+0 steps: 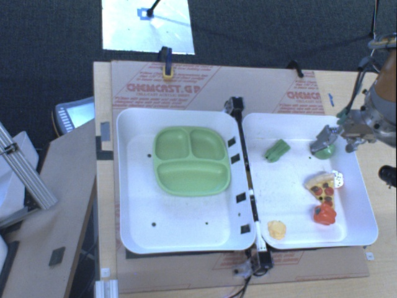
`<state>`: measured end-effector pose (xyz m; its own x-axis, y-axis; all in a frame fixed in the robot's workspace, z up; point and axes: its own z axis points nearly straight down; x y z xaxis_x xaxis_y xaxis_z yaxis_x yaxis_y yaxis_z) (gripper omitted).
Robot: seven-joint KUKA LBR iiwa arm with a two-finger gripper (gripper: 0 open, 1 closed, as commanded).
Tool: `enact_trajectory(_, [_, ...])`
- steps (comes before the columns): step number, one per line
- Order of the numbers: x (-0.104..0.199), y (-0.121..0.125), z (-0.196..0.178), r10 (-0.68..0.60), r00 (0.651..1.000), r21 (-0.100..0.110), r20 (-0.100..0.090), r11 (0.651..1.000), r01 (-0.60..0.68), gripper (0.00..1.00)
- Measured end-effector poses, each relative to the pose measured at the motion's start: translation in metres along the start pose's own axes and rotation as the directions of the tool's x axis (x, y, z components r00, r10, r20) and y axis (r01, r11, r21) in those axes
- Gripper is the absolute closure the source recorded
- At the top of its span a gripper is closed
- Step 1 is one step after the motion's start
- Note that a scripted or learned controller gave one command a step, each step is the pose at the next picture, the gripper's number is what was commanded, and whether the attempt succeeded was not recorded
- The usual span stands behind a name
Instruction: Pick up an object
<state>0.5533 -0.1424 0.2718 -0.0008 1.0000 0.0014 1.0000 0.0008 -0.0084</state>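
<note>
Left bin (133,185), shallow and white, carries a green divided plate (190,161) lying flat near its middle, two small compartments toward the far side and one long compartment toward the near side. A dark strip of clips (242,166) runs along the seam where the two bins meet. Right bin (291,231) bears the loose items: a small green piece (276,149), vegetable-shaped and tilted, sits in the far left part of the bin, apart from the rest. A round yellow piece (276,230) lies close to the near wall, just right of the seam. Further right, a toy pizza slice (322,186) with red dots lies flat, and a red piece (324,214) sits just nearer than it, close to touching. A rounded green object (324,152) rests on the bin floor toward the far right, directly under the gripper (327,140). The gripper's grey finger (322,139) slants down onto or just over that green object; cannot tell if the fingers are spread or pressed together, nor whether anything sits between them. The arm (379,113) comes in from the right edge, over the bin's far right corner. Both bins rest on a cardboard sheet (186,85) with red lettering.
</note>
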Motion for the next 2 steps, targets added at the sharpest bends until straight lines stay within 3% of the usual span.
enact_trajectory(1, [0.0, 0.002, -0.005, -0.002, 1.0, -0.01, 0.002, 1.0, 0.002, 0.0])
enact_trajectory(2, [-0.009, -0.004, 0.047, 0.0, 1.0, -0.006, 0.001, 1.0, 0.0, 0.0])
